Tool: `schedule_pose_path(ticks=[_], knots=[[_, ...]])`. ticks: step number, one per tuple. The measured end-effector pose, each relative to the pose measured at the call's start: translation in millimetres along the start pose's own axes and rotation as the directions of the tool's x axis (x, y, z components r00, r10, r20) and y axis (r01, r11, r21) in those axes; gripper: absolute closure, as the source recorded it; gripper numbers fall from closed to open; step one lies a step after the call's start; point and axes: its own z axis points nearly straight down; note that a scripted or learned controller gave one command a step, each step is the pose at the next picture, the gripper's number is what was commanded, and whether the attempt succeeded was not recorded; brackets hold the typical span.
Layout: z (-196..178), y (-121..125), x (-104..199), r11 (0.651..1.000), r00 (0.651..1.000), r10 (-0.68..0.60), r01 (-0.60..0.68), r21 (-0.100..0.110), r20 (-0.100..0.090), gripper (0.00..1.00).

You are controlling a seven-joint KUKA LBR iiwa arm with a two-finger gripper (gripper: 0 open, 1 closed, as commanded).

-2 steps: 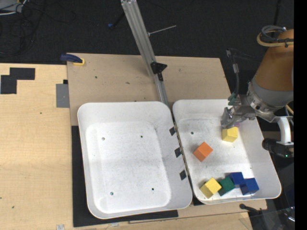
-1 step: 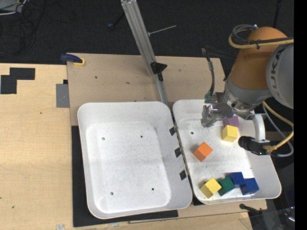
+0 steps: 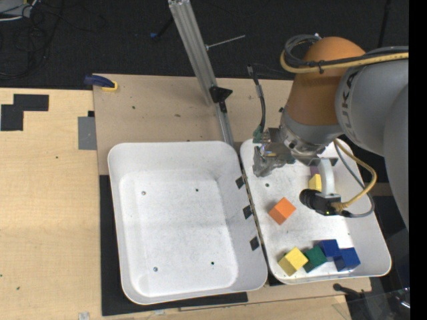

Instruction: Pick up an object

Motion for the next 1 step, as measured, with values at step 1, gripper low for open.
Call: schedule_pose_path(ticks=[1], knots=[[-11.4, 10.6, 55.4, 1.0, 1.0, 0.0, 0.0, -0.005, 0.0, 1.0]])
